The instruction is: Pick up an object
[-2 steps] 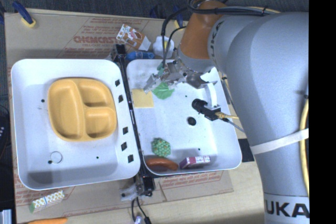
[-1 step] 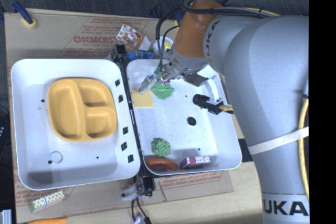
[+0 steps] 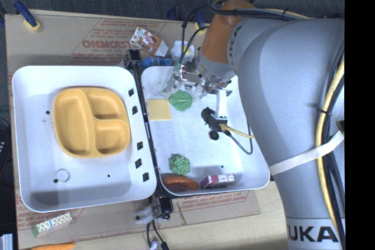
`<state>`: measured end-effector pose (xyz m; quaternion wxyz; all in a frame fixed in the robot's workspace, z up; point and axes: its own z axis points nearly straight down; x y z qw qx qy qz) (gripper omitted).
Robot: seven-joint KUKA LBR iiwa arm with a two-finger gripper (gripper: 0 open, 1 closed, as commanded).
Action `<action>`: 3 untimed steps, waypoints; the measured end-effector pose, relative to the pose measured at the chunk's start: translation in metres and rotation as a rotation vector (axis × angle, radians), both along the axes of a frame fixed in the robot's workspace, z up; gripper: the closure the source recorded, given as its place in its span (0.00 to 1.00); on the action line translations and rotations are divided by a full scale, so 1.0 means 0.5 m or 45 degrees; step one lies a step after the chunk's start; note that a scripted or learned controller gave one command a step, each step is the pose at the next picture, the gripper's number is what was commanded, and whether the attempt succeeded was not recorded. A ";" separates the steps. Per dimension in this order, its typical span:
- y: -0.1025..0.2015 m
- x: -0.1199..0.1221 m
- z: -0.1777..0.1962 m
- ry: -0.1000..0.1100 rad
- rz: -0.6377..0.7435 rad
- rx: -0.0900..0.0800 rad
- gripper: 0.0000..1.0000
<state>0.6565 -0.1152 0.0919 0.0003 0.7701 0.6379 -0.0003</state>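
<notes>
The right bin holds a flat yellow square, a crumpled green leaf-like piece, a bumpy green ball, a brown sausage and a small dark red box. My gripper hangs at the bin's far end, just above the green leaf piece and touching or nearly touching its upper edge. The wrist with its orange band hides the bin's far right corner.
The left bin carries a yellow divided tray. A black plug with a yellow cable dangles over the right bin. A small carton and a blue item lie behind the bins, a wrapped packet in front.
</notes>
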 end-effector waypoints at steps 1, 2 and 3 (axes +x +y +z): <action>0.001 0.001 0.021 -0.003 0.007 -0.001 1.00; 0.001 0.001 0.021 -0.002 0.008 -0.001 0.00; -0.036 0.000 0.000 0.005 0.665 0.002 0.00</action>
